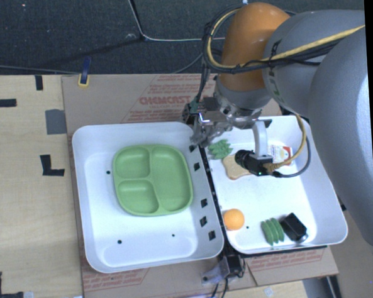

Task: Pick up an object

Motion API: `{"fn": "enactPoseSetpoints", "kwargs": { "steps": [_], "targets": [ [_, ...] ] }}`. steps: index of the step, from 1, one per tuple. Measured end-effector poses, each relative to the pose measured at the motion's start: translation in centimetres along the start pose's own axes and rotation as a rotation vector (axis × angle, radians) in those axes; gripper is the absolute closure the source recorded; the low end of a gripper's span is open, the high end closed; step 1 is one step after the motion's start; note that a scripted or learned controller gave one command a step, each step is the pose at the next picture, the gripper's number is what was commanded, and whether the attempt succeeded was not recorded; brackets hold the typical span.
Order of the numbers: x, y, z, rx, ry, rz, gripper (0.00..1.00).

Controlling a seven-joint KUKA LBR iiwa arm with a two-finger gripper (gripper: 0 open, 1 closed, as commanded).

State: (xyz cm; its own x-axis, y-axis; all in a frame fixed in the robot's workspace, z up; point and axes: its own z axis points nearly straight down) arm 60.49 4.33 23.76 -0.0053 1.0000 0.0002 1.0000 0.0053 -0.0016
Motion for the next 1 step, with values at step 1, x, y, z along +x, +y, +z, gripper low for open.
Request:
{"fn": "enactPoseSetpoints", "kwargs": {
  "steps": [1],
  "targets": [
    [4.58,1.19,-0.21,-0.001,0.001,0.0,1.0]
  ]
}}
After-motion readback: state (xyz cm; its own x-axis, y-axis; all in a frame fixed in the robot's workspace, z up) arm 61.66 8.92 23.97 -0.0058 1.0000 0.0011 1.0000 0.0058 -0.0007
